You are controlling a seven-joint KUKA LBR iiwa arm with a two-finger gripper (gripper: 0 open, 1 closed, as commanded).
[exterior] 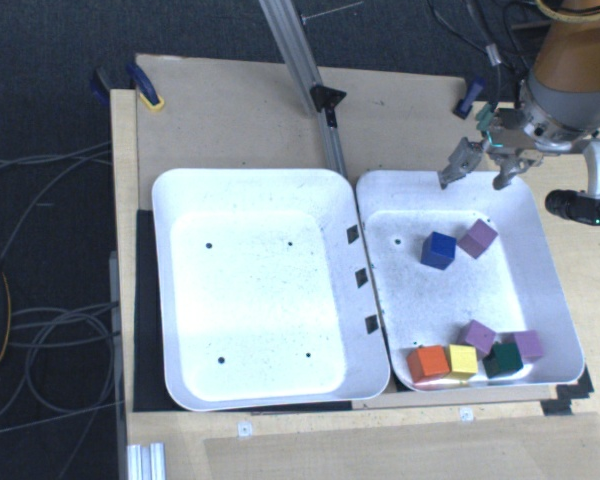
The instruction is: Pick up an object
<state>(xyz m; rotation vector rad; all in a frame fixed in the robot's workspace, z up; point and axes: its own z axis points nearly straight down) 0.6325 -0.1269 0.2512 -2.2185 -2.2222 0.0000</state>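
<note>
Grey arm, pincer (477, 171) spread above right bin (550, 268)

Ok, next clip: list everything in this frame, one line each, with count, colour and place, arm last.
Bins: 2, white, side by side on the bench; left bin, right bin.
Blue cube: 1, upper middle of right bin.
Purple cubes: 3; one beside the blue cube, two near the front edge.
Orange cube: 1, front edge, right bin.
Yellow cube: 1, beside orange.
Green cube: 1, beside yellow.
Clamps: 2, blue, bench's far corners.
Gripper: 1, grey, open, above right bin's far edge.
</note>
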